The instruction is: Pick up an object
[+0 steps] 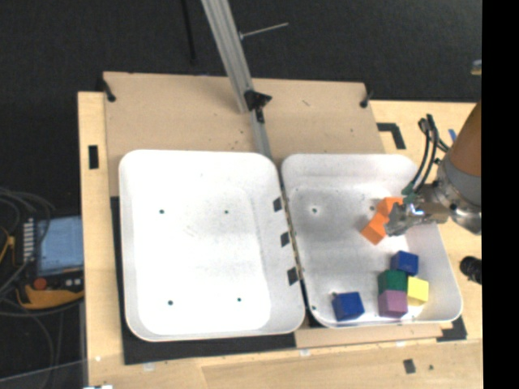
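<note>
Orange block (376, 224) beside claw (403, 215), mid-bin.

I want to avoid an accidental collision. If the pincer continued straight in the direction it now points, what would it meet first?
The pincer points toward the view's left and slightly down, and the orange block sits right at its tip, so it likely meets that first. Depth is hard to judge from above; beyond it lies bare floor of the right bin.

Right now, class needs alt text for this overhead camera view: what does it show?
The gripper is at an orange block in the right bin. Blue, green, yellow and purple blocks cluster near that bin's front edge.
</note>
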Tool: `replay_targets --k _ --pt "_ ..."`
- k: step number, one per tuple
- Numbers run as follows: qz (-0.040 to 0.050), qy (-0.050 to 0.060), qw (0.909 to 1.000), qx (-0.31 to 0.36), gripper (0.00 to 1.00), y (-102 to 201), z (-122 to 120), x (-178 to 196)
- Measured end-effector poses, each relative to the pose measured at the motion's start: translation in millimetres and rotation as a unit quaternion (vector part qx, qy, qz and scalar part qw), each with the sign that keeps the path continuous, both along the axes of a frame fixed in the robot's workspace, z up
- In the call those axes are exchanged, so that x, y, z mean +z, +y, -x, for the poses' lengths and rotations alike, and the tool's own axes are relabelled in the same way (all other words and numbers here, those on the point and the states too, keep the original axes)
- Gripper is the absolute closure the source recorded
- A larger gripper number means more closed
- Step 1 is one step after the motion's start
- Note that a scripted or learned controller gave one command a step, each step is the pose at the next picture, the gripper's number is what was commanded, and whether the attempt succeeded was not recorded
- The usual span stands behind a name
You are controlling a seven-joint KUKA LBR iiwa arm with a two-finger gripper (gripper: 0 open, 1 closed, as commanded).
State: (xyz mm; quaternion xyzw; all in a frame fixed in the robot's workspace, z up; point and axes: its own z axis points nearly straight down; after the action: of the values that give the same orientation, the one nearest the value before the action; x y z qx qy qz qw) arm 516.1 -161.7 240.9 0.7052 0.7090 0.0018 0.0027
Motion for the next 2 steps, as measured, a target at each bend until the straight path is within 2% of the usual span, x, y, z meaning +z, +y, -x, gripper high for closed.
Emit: replay_targets --k 1,2 --pt "-0.0012 0.001 1.0000 0.002 1.00 51 -5 9" --pt "-0.0020 0.002 1.0000 0.002 1.00 108 1 16"
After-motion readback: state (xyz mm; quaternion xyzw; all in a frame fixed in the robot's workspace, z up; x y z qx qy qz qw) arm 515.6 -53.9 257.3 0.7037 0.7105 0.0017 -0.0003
